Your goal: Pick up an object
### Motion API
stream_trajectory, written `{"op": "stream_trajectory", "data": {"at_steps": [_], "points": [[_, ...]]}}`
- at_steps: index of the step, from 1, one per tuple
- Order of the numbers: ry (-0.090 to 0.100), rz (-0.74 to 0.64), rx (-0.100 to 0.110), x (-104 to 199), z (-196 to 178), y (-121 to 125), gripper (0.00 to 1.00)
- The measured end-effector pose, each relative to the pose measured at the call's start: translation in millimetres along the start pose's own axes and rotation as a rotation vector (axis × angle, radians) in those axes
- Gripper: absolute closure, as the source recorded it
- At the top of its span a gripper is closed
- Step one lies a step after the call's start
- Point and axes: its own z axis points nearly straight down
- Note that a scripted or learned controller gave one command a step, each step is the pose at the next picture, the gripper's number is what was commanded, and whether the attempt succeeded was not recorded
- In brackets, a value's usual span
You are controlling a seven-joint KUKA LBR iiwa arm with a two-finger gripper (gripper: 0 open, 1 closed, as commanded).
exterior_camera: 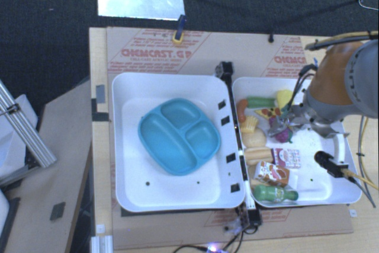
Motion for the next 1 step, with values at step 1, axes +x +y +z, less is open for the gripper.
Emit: {"op": "stream_trajectory", "data": {"at_steps": [1], "points": [[0.0,0.001,-0.003,-8.9,-48.7,6.5,1.0]]}}
